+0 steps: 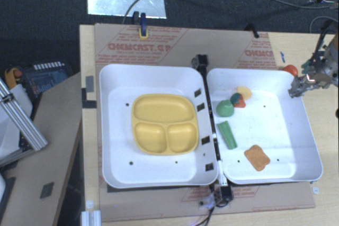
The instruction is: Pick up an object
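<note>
At three o'clock, the gripper (303,82) sits blurred, its arm cut by the frame edge; a red object (290,69) hides partly behind the right bin's rim (288,76).

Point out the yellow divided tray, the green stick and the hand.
yellow divided tray (163,123): camera view, on the ridge where its compartments meet.
green stick (227,134): camera view, mid-length of its top face.
hand (297,87): camera view, at its tip above the right bin's far corner.

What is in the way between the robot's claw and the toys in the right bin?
Nothing visible. The gripper hangs at the right bin's far right rim, and bare white floor lies between it and the green toy, the green stick and the orange cracker.
</note>
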Controlling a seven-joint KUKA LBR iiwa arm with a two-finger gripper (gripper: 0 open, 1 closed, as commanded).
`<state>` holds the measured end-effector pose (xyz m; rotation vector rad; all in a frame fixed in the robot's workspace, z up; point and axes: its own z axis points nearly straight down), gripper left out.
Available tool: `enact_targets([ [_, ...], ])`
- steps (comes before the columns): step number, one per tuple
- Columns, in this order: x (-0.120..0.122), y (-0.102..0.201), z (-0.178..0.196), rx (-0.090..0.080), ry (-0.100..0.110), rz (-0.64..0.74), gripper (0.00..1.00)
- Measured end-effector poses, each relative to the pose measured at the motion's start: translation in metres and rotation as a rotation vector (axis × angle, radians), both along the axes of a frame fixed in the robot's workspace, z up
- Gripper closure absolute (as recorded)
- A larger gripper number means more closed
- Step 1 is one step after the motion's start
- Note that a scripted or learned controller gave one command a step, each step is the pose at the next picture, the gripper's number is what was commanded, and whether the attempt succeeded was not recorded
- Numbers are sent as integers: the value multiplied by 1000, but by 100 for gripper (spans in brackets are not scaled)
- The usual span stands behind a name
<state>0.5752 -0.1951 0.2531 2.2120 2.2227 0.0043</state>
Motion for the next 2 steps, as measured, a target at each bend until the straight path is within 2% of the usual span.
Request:
enact_targets([
  [2,-9,95,-14,3,5,4,100],
])
